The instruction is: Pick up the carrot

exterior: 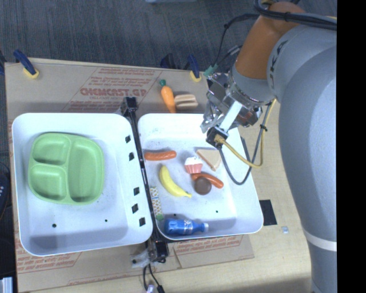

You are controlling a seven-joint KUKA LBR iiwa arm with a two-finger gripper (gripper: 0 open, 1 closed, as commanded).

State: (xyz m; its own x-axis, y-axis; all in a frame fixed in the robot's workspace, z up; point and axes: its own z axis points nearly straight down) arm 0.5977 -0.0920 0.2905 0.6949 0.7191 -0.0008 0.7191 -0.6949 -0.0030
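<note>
The grey arm (pixel 297 86) partly hides its end effector (pixel 214 121), grip unreadable, apart from the carrot (pixel 167 98).

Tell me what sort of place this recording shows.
Probably a robotics lab bench: a grey arm reaches toward the right bin, beside the left bin, on cardboard, with toy food like the carrot and banana.

Bulky grey arm (pixel 309 97), orange band (pixel 258 44) above wrist, black cables (pixel 303 17).

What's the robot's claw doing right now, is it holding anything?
Gripper: cannot be told whether open or closed. The carrot lies apart from it on the cardboard, not held.
</note>
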